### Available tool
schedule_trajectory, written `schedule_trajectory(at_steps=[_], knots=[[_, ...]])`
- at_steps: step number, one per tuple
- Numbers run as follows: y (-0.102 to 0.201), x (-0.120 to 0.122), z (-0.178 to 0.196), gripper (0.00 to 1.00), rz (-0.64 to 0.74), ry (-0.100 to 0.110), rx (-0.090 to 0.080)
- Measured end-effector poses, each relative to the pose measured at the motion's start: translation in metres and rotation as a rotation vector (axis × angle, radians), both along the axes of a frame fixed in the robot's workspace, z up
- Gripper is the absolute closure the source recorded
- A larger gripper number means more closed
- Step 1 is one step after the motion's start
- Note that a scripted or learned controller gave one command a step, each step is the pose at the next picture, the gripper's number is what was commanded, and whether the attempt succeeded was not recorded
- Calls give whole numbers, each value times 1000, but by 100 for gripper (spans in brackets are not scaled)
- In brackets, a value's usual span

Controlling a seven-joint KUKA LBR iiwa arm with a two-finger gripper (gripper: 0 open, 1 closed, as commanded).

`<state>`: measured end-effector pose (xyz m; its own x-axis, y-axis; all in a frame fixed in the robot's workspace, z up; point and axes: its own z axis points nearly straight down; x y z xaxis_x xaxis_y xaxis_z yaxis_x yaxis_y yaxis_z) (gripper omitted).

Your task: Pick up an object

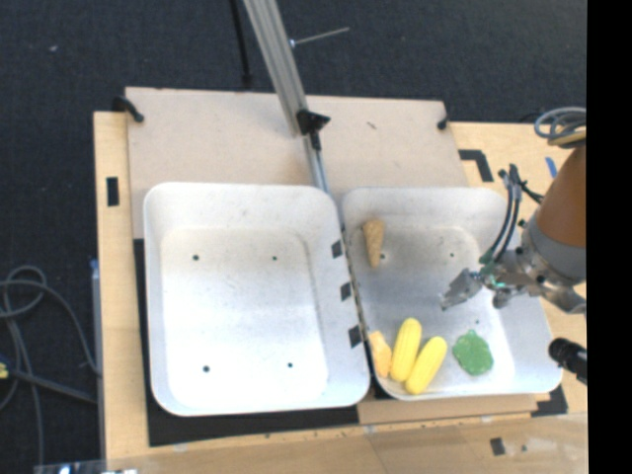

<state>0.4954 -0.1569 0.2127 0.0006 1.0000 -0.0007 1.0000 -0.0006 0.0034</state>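
Two bins (158,205), two corn cobs (406,349)

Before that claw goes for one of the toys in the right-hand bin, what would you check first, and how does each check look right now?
1. Toys within reach in the right bin: ok, tan piece, two yellow corn cobs, green lump.
2. Claw above that bin: ok.
3. Claw carrying nothing: cannot tell.
4. Claw centred over a toy: not ok, it sits above bare floor.
5. Green lump apart from the cobs: ok.
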Motion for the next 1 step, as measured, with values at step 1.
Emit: schedule_trajectory(at_steps=[1], knots=[[1,-5,-62,0,0,7,0]])
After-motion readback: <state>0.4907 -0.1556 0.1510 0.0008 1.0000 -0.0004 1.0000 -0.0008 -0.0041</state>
